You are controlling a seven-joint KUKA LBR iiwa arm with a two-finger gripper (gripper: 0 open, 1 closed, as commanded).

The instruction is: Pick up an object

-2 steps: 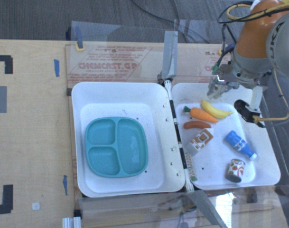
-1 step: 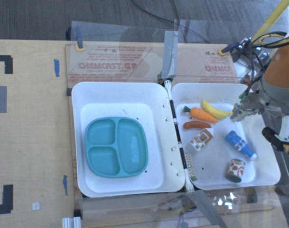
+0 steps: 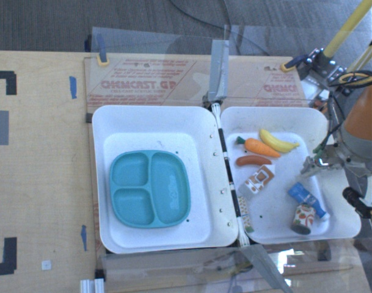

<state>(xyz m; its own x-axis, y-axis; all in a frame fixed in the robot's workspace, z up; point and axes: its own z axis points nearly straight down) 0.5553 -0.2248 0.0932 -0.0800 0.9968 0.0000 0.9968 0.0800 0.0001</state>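
Your gripper (image 3: 312,163) hangs over the right bin (image 3: 283,116), fingers apparently parted and holding nothing, just beside the blue packet (image 3: 306,199), probably lining up on that nearest of the loose objects.

A: What's on my bench (image 3: 39,163)?
B: Two white bins side by side: left bin (image 3: 100,163), right bin (image 3: 320,121). Blue tape strip (image 3: 72,87) and black markings (image 3: 5,81) at left.

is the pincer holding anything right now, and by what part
Nothing is held. The pincer hovers at the right bin's right side, above the blue packet, with nothing between its fingers.
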